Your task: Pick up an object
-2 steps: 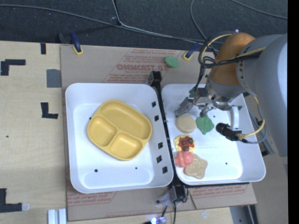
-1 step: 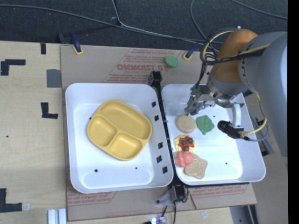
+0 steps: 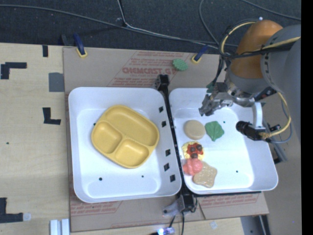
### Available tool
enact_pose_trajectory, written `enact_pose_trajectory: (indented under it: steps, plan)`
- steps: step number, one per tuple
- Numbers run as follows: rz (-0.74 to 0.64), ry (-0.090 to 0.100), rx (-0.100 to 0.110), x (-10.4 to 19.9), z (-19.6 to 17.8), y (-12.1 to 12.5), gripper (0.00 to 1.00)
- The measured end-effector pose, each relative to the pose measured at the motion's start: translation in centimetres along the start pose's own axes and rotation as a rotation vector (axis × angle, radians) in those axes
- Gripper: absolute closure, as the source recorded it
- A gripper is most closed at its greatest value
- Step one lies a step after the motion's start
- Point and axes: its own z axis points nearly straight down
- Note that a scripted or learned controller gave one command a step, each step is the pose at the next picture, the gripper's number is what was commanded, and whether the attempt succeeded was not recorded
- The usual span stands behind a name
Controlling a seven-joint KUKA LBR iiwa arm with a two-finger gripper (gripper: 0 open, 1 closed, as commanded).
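Two white bins sit side by side on the table (image 3: pixel 29 131), and the right bin (image 3: pixel 244 177) is the landmark for what follows. Left of it, the left bin (image 3: pixel 80 146) carries a yellow tray (image 3: pixel 124 136) with three compartments. Above its far right corner looms the arm (image 3: pixel 259 48), grey with an orange band, and the gripper (image 3: pixel 209 106) hangs over its far left part; whether the jaws are apart or together I cannot tell, since they read as one dark mass from this angle. Nothing is visibly between them.

Candidates for the pick all lie along the left side of the right bin. Nearest the gripper are a tan disc (image 3: pixel 194 129) and, just beside it toward the bin's middle, a green leaf (image 3: pixel 214 130). Nearer the front come a yellow piece with a red and dark top (image 3: pixel 194 150), a pink lump (image 3: pixel 191 166) and a tan cookie (image 3: pixel 205 176), the last three touching or nearly so. A green scrap (image 3: pixel 180 65) lies beyond the bin's far edge on the cardboard.

My judgement: go for the disc or the leaf, as they need the shortest move. Centre over one alone, turn the jaws so they close away from its neighbour, and descend fully, because both look flat.
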Motion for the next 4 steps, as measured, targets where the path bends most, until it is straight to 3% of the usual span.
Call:
enact_pose_trajectory:
  steps: [1, 3, 4]
  plan:
    - [-0.001, -0.001, -0.002, 0.0, -5.3, 0.1, 1.00]
    - [-0.005, 0.002, 0.006, 9.3, -6.5, -4.9, 1.00]
    - [-0.005, 0.002, 0.007, 14.3, -5.0, -7.0, 1.00]
